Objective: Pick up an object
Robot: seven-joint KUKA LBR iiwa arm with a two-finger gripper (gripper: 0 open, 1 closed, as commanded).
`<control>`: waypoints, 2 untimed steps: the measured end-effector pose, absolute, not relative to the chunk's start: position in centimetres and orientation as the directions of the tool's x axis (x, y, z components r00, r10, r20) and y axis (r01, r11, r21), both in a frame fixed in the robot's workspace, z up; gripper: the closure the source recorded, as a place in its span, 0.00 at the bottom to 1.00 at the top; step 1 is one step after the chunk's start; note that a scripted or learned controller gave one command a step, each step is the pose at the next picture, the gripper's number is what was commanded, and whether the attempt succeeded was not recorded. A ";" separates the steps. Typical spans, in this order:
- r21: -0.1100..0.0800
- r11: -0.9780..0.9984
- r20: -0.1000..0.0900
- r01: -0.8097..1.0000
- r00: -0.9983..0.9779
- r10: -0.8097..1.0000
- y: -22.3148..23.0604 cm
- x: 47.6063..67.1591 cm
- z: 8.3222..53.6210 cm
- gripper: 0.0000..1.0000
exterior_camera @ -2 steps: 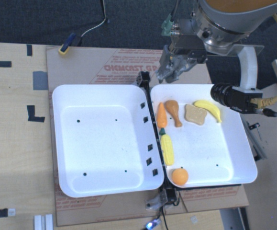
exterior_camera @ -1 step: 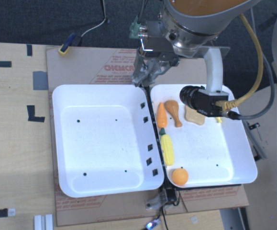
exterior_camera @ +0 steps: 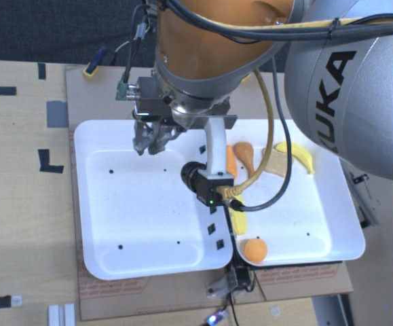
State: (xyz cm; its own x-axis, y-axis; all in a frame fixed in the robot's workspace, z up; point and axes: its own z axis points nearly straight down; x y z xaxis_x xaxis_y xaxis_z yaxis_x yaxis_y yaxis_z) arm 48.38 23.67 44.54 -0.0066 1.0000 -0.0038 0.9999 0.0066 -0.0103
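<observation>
**Entry: single arm above two bins, pick not yet made**

Item 1. Arm [exterior_camera: 264, 39]: grey casing with orange band, reaching in from the right. Legible lettering on the casing: "KUKA", black, running vertically. No other readable writing; the black marks on the bench are shapes, not text.

Item 2. Gripper [exterior_camera: 148, 141]: hangs over the upper part of the left bin [exterior_camera: 94, 182], near its back wall. Whether the claw is apart or together cannot be told; the tips are dark and blurred. Nothing is seen between them.

Item 3. Right bin [exterior_camera: 318, 209]: holds the candidate objects. An orange ball [exterior_camera: 255, 250] lies at the front left corner. A yellow banana-like piece [exterior_camera: 299, 157] lies toward the back. An orange drumstick-shaped piece [exterior_camera: 244, 153] lies beside a tan piece [exterior_camera: 274, 163]. A yellow item [exterior_camera: 239, 221] lies by the divider, partly under a cable. All stand well apart from the gripper.

Item 4. Camera unit and cable [exterior_camera: 210, 182]: a white bracket with a black lens body hangs over the seam between the bins.

Risks, judged:
- A descent from here likely closes on bare bin floor, since no object lies under the tool.
- The looping cable may brush the yellow item during a crossing to the right.
- The ball sits tight in its corner; the walls may block a finger, or it may roll away.
</observation>
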 end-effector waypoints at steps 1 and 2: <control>0.000 0.003 0.001 1.000 -0.003 1.000 23.3 48.3 47.7 1.00; 0.003 0.001 0.001 1.000 -0.001 1.000 23.4 52.7 50.9 1.00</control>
State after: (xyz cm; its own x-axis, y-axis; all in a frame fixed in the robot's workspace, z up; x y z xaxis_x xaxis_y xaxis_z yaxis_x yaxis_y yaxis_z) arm 52.74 23.38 50.94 -0.0015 1.0000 0.0006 1.0000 0.0015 0.0030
